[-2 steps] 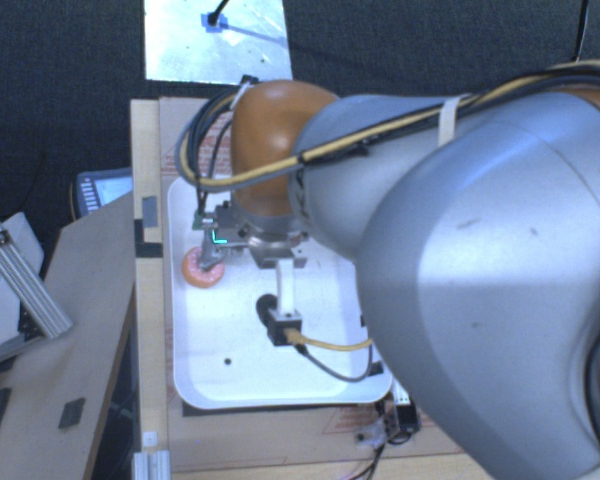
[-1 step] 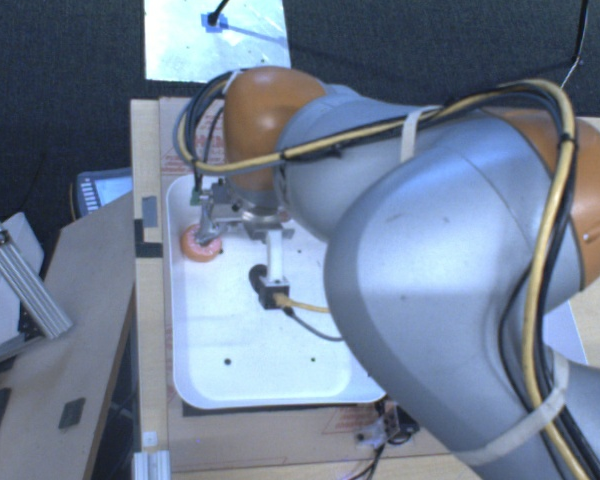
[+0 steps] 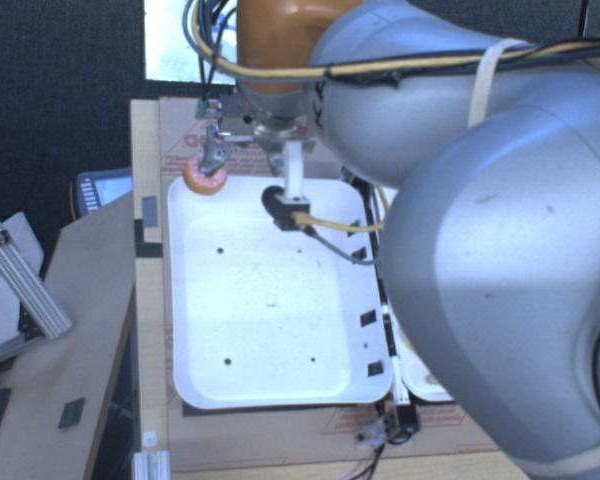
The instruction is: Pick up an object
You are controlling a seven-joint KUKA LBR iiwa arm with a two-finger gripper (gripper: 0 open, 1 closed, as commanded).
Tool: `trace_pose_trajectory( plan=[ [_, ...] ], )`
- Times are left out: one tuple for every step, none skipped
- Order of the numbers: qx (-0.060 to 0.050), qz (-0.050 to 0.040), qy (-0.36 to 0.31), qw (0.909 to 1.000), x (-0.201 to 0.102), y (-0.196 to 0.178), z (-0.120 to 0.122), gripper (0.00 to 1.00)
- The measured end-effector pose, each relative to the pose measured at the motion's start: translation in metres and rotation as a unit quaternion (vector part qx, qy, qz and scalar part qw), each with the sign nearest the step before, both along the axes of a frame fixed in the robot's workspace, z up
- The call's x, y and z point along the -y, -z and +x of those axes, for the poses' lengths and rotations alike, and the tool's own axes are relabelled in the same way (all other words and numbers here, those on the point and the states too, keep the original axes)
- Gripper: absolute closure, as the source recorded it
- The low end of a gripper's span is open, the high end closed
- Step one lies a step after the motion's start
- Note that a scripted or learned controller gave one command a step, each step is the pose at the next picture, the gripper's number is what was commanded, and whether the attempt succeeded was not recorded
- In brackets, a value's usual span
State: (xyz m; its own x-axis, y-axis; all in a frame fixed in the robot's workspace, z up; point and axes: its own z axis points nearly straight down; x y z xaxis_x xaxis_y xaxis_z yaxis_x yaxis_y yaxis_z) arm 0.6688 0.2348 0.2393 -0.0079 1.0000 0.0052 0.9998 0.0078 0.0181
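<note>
A small round pink-and-orange object (image 3: 204, 179), shaped like a doughnut, sits at the back left corner of the left white bin (image 3: 270, 368), over its rim. My gripper (image 3: 214, 164) hangs directly above it, its tip touching or nearly touching the object's top. The grey arm with its orange band reaches in from the right and covers most of the right bin (image 3: 420, 388).
The left bin's floor shows a few small dark specks. The bench's wooden edge (image 3: 145, 298) runs down the left side. A metal rail (image 3: 20, 268) and a small screen (image 3: 100, 190) lie off the bench to the left.
</note>
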Motion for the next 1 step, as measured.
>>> trace_pose_trajectory(
  plan=[
    [-0.002, -0.0038, 0.009, 1.0, 0.1247, -0.1261, -0.0054, 0.0]
  ],
)
